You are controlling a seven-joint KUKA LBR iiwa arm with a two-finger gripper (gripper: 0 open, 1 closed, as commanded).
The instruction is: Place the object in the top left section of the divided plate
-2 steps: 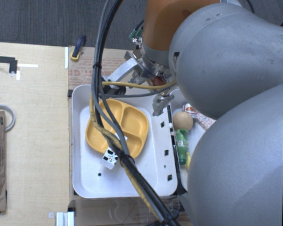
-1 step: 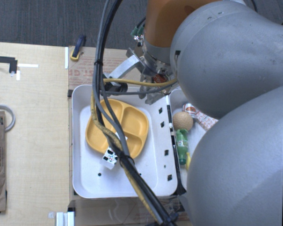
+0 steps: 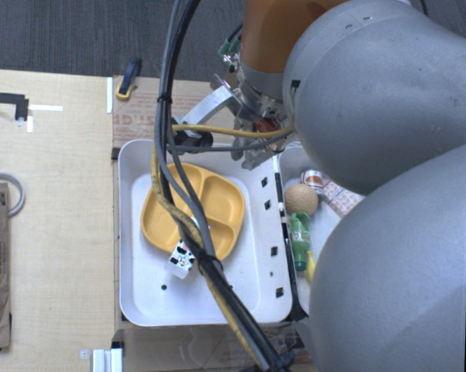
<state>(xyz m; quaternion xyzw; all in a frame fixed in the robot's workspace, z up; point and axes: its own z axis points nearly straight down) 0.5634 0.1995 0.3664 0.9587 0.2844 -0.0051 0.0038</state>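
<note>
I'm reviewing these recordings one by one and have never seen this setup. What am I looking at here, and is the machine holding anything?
This is one camera above a bench, looking down at a slant. The big grey shape with an orange band is a robot arm reaching in from the right; black cables hang across the view. Below it sit two shallow white bins. The left bin holds a yellow divided plate with a small black-and-white object at its lower edge. The right bin holds a brownish ball, a green bottle and a can. The arm blocks its gripper, so I cannot tell whether anything is held.
</note>
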